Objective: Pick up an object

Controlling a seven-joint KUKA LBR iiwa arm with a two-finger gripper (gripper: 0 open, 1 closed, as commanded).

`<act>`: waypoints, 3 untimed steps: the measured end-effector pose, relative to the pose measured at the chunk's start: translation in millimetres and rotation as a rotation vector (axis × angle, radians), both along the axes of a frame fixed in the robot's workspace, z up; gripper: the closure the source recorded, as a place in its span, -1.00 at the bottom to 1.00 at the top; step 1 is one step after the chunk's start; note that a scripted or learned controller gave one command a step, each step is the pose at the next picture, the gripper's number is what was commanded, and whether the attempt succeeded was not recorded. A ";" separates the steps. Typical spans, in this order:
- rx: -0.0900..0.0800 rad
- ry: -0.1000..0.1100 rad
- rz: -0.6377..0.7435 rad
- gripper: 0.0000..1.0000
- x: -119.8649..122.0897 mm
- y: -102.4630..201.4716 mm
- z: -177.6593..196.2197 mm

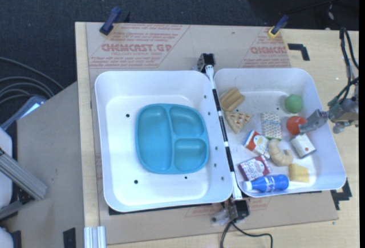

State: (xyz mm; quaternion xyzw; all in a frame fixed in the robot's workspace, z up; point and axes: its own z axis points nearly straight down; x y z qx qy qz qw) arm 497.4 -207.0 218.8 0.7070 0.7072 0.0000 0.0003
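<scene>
We see the grey metal pincer (pixel 317 120) poke in from the right, low over the right white plastic bin (pixel 328 153). We cannot tell if it is apart or together. The small round red toy (pixel 294 124) sits just beside its tip, touching or nearly so. The round green ball (pixel 293 102) lies near, a little farther back

Gripper (pixel 317 120): reaches in from the right edge of the camera view, low over the right bin's right side.
Fingers: one grey tip points left; too small to tell how they stand.
Arm: mostly out of frame.
</scene>
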 end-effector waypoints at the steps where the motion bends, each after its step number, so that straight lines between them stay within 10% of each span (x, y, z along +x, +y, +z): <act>1: 0.007 0.001 0.004 -1.00 59.6 -13.1 -123.1; 2: 0.001 0.000 0.001 1.00 59.0 -16.1 -113.1; 3: 0.001 -0.002 0.001 1.00 54.4 86.1 100.1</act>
